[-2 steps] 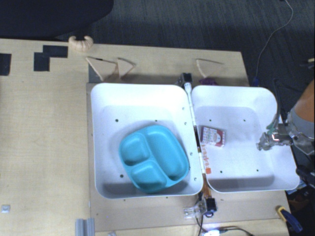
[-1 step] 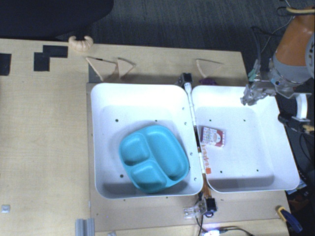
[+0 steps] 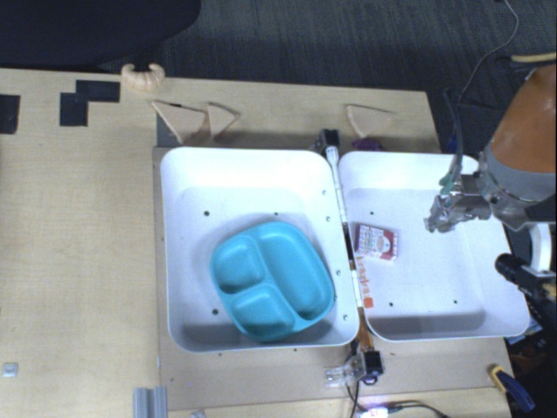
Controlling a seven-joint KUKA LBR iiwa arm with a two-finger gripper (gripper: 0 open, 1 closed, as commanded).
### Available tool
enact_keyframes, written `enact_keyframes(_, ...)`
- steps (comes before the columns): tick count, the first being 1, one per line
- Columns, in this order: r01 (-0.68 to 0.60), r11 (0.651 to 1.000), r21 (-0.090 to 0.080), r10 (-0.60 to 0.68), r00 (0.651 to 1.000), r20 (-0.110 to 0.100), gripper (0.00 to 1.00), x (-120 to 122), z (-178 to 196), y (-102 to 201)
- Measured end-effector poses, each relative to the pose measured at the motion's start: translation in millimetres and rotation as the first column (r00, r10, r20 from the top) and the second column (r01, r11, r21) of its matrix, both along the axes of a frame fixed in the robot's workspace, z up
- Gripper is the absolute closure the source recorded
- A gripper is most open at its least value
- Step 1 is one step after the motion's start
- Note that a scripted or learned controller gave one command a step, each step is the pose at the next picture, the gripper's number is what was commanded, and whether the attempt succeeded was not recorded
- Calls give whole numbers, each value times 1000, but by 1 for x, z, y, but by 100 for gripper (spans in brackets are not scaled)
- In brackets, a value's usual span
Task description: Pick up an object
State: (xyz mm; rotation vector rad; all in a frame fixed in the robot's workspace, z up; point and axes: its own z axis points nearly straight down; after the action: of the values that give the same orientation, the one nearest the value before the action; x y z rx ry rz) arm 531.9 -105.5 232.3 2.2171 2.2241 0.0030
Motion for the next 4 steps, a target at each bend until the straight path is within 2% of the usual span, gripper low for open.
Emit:
enact_keyframes(1, 2, 1000, 0, -2, 1000, -3, 100, -24, -100, -25)
enact_keyframes(2, 2, 1000, -3, -1, 1000, 2, 100, -25, -143, -87)
enact_keyframes(3, -2, 1000, 0, 2, 1000, 1, 100, 5, -95, -24)
enact_keyframes(4, 1, 1000, -1, -1, 1000, -1, 100, -17, -125, -57)
